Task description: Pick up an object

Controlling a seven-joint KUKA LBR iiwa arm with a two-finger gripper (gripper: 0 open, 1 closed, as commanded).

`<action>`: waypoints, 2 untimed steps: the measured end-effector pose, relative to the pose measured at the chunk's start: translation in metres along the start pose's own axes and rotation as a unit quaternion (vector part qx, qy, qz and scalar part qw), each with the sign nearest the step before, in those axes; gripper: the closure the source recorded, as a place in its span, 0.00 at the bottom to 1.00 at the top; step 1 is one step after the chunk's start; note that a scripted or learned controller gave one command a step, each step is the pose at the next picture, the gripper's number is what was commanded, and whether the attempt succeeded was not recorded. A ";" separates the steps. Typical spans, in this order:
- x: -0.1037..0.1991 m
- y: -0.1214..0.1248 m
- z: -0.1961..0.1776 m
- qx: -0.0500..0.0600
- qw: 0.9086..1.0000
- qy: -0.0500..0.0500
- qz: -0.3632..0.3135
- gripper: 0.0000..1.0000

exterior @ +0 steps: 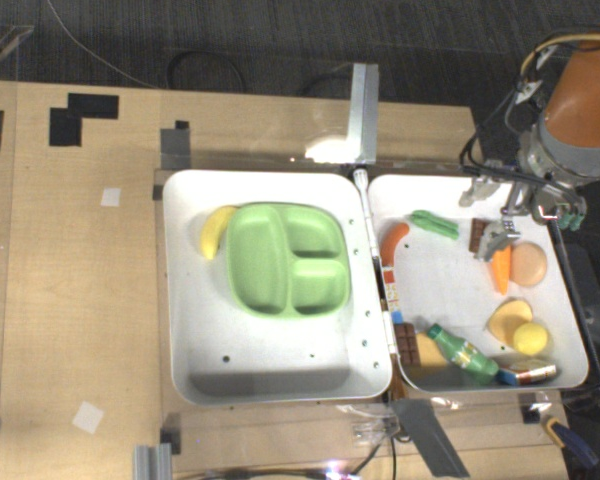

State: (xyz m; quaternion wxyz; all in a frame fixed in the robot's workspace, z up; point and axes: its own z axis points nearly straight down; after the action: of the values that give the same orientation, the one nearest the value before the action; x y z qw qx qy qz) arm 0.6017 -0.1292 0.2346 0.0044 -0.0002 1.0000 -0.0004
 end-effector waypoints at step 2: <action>0.007 -0.075 0.146 0.001 1.000 -0.002 -0.024 0.00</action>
State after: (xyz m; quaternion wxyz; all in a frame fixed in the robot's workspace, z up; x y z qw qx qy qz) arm 0.5962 -0.2047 0.0888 0.0063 -0.0239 0.9997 -0.0012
